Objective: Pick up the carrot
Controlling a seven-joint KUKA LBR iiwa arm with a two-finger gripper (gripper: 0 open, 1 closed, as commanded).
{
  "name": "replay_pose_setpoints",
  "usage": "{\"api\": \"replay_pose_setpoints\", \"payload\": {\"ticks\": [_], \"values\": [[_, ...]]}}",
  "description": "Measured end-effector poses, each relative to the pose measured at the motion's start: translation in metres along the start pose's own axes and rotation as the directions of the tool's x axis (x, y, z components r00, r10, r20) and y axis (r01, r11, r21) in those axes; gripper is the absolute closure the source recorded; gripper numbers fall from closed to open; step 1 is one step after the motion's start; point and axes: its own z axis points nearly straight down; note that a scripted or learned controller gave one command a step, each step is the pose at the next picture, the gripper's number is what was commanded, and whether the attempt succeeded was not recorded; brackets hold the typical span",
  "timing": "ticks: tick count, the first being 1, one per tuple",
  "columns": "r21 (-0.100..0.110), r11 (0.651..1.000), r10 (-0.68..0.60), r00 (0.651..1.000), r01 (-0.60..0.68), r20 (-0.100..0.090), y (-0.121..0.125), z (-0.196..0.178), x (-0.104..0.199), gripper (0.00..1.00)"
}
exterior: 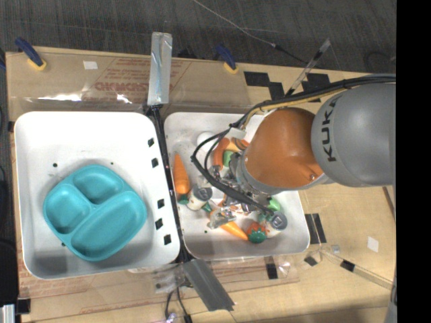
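Note:
An orange carrot (180, 173) lies lengthwise along the left wall of the right bin (182, 130), pointed end up. A smaller orange carrot-like piece (235, 231) lies near the bin's front wall. My gripper (224, 212) hangs low over the middle of the right bin, under the arm's orange band (283, 150), among small toy items. It is to the right of the long carrot and just above the smaller orange piece. The arm hides much of the bin's right half.
A teal divided plate (94, 210) sits in the left bin (40, 133). Small toys crowd the gripper: a white-and-green piece (199, 196), a red-and-green one (256, 233) and a green one (276, 221). Black cables (205, 150) loop over the right bin.

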Motion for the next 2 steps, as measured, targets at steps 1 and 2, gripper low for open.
{"api": "replay_pose_setpoints", "payload": {"ticks": [1, 2], "values": [[-0.014, 1.0, 0.009, 1.0, -0.009, -0.018, -0.0087, 0.0017, -0.0069, 0.0], [-0.012, 0.992, 0.123, 0.992, -0.123, -0.017, -0.0135, 0.0026, -0.0107, 0.0]]}}
